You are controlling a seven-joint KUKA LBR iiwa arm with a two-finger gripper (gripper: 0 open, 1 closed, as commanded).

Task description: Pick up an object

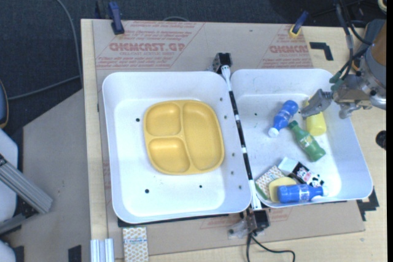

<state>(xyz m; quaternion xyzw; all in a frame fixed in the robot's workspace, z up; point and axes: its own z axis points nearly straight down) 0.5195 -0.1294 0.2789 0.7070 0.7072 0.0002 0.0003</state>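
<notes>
I see the arm over the right bin.
Its fingers (319, 102) look spread, holding nothing, just above the yellow block (317, 124), right of the blue bottle (283, 116).

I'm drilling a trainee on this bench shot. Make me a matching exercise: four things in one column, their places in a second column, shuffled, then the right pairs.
Things
1. yellow divided plate
2. green bottle
3. blue bottle with white cap
4. pincer

Places
A. right bin, upper middle, lying at a slant left of the green bottle
B. above the right bin's upper right part, near the yellow object
C. middle of the left bin
D. right bin, just below the yellow object

Pairs: 1-C, 2-D, 3-A, 4-B
</notes>
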